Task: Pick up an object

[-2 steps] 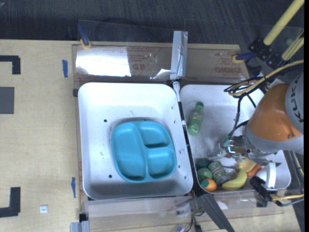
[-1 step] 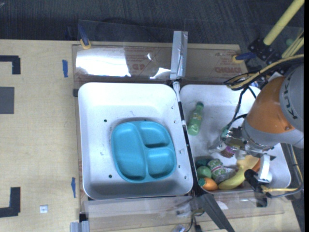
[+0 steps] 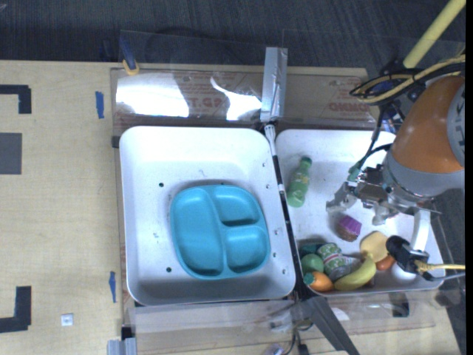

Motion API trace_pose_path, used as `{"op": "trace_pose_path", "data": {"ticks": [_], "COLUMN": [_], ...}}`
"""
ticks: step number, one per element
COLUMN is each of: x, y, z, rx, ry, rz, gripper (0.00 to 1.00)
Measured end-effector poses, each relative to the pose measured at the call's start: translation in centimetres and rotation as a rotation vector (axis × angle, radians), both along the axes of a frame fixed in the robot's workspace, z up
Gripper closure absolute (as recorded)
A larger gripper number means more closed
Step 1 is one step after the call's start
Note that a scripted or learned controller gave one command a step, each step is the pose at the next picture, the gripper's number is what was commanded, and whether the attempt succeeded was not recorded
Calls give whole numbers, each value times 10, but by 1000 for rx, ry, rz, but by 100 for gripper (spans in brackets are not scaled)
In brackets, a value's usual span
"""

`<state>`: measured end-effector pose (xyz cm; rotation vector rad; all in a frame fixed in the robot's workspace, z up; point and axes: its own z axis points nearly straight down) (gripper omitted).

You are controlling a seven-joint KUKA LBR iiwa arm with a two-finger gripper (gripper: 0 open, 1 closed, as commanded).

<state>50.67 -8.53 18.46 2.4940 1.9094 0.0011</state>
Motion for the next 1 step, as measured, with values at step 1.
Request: {"op": "trace_pose_path", "data": {"ticks": [1], "x": [16], "y": [-35], "z": [-98], "rx": [0], "ry": [-1], "rz": [300], "gripper": [0]}}
